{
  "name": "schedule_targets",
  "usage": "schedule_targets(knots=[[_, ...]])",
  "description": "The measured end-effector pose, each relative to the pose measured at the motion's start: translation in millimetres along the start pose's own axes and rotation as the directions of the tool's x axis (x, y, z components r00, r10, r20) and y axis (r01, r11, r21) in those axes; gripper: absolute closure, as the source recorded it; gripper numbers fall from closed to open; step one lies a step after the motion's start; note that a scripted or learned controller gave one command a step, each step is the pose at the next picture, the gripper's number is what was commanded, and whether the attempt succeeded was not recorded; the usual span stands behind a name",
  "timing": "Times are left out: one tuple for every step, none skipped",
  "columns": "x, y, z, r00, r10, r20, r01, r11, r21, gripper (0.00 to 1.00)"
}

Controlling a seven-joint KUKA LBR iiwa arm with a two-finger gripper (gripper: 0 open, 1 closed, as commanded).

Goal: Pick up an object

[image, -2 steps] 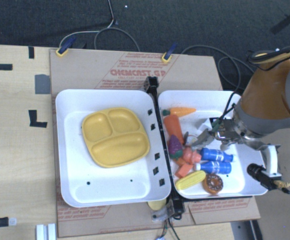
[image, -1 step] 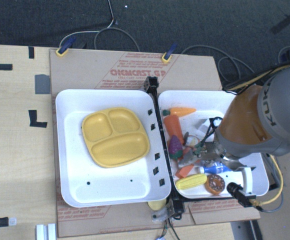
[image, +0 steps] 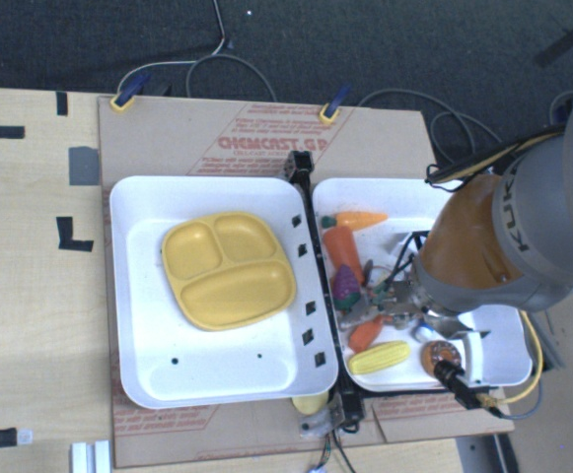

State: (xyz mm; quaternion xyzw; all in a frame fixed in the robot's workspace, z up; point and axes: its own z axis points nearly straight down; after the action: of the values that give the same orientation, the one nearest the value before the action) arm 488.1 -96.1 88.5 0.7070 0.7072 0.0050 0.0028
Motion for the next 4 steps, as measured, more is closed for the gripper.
schedule_targets(knots=[[1.7,0.2,-10.9,1.000,-0.003,-0.004,0.003,1.000,0.002,1.00],[1.5,-0.3,-10.1,1.000,-0.002,-0.004,0.002,1.000,0.004,0.00],[-40.2,-3.1,2.2,1.000,0.000,0.002,0.000,1.000,0.007,0.00],[-15.9,74.9,3.9,1.000,0.001,0.022,-0.001,1.000,0.014,0.00]])
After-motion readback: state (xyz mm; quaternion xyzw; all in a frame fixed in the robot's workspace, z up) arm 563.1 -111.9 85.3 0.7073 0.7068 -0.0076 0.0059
